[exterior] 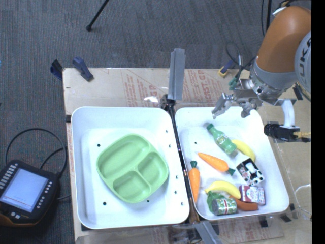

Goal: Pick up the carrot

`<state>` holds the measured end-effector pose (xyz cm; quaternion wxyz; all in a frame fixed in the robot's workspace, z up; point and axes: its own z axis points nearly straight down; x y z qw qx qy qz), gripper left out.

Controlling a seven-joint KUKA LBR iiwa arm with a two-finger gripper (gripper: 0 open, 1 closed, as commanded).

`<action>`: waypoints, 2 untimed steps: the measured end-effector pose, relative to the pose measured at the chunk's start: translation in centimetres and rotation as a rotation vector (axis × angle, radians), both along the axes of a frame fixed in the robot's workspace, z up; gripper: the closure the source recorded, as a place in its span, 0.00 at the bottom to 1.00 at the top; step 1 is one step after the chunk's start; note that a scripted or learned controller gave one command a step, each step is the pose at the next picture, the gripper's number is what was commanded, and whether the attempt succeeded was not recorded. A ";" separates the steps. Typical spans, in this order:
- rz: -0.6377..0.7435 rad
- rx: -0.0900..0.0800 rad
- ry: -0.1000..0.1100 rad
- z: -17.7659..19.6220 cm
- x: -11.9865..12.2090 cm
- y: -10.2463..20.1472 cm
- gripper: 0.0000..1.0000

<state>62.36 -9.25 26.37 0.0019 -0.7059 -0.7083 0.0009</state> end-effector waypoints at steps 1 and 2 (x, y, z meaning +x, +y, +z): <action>0.170 -0.001 -0.003 11.1 -4.5 -0.1 0.00; 0.373 0.000 -0.002 -3.8 -5.6 1.7 0.00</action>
